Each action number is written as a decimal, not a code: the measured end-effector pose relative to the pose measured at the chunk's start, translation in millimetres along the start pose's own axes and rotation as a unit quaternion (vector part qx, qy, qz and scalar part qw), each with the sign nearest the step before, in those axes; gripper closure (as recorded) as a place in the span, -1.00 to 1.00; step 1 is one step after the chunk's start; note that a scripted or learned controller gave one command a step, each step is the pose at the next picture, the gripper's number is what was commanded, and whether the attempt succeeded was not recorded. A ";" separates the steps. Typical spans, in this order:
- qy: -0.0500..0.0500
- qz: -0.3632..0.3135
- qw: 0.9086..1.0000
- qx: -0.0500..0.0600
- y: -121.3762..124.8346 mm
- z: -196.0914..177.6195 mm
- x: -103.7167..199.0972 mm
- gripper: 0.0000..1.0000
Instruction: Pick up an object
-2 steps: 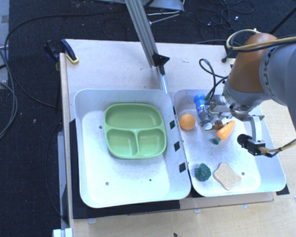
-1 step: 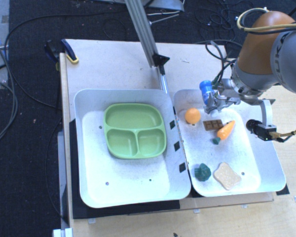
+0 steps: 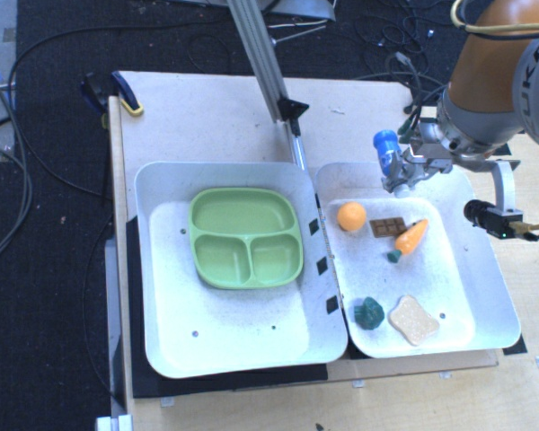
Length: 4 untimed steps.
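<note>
Plainly, tool (image 3: 397, 185) — grip state unreadable — hovers above round orange ball (image 3: 351, 216), tapered carrot (image 3: 410, 238).

A pale green divided tray (image 3: 247, 238) sits in the left white bin (image 3: 162, 330), near its far edge. In the right white bin (image 3: 485, 303), an orange ball (image 3: 351, 216), a dark brown bar (image 3: 386, 227) and an orange carrot with a green tip (image 3: 410, 239) lie toward the far edge; a teal-green lump (image 3: 369, 313) and a tan, bread-coloured slice (image 3: 414, 320) lie near the front edge. The grey arm (image 3: 494, 70) with its orange band carries a blue-and-silver gripper (image 3: 393, 183) over a beige worktop (image 3: 198, 115).
</note>
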<state>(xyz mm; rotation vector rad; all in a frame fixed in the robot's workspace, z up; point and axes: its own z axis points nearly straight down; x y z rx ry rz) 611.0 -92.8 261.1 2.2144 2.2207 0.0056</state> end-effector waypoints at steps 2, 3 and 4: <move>0.001 -0.002 1.000 0.005 -49.1 5.1 87.8 1.00; 0.001 -0.002 1.000 0.005 -70.1 16.9 132.2 1.00; 0.001 -0.003 1.000 0.005 -76.3 30.8 186.4 1.00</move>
